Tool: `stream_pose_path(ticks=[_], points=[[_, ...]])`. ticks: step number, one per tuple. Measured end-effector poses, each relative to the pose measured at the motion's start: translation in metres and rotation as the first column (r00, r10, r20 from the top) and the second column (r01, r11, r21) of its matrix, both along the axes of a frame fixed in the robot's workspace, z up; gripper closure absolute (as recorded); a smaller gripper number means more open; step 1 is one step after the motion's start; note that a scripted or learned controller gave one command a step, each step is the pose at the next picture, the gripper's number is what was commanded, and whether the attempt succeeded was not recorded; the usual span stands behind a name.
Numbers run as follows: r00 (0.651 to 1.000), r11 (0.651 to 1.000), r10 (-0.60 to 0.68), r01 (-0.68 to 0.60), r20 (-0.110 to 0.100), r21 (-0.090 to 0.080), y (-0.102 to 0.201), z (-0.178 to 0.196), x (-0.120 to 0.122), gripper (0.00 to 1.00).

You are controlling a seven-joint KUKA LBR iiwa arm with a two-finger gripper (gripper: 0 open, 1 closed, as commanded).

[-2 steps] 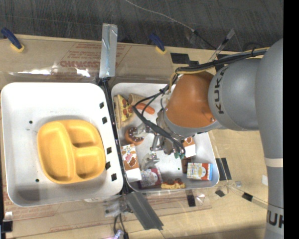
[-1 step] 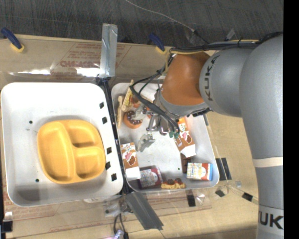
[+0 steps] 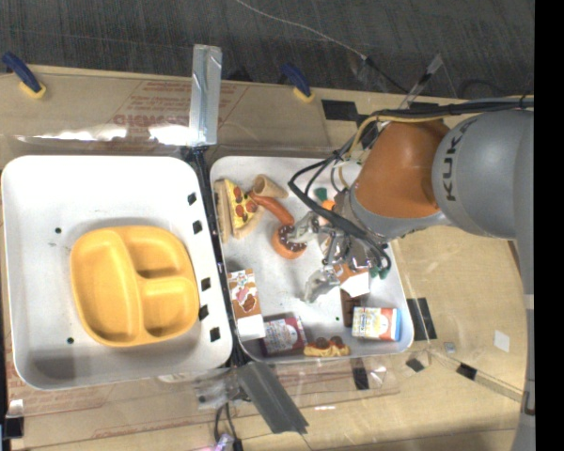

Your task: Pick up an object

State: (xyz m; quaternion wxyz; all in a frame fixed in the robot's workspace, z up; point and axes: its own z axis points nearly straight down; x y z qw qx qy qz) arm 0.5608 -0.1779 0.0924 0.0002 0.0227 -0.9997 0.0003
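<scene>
My gripper [image 3: 313, 256] hangs low over the middle of the right bin [image 3: 392, 280], open, with nothing between its fingers [image 3: 318, 286]. Just left of it lies an orange round toy [image 3: 287, 242], close to the upper finger. A red sausage toy [image 3: 271, 203] and a pizza slice [image 3: 237, 207] lie at the bin's far left. A small printed box [image 3: 243, 291] sits by the left wall. Along the near edge are a dark packet [image 3: 282, 333], a brown snack piece [image 3: 327, 348] and a white and yellow carton [image 3: 374, 322].
The left bin [image 3: 28, 205] holds a yellow divided plate [image 3: 133, 282]. The grey arm with its orange band [image 3: 404, 172] covers the right bin's far right corner. Cables loop around the wrist. Cardboard and tape surround both bins.
</scene>
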Motion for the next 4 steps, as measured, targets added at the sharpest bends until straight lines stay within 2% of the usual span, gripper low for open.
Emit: stream_pose_path(ticks=[1, 2, 3, 4], points=[[1.0, 1.0, 0.0, 0.0, 0.004, 0.002, 0.076, 0.001, 0.042, 0.0], [0.996, 0.996, -0.094, 0.094, -0.001, 0.0, 0.023, 0.002, -0.017, 0.0], [0.976, 0.976, -0.218, 0.218, 0.003, 0.001, 0.072, 0.0, 0.001, 0.0], [0.977, 0.978, -0.211, 0.211, 0.008, 0.0, 0.073, 0.011, 0.003, 1.0]])
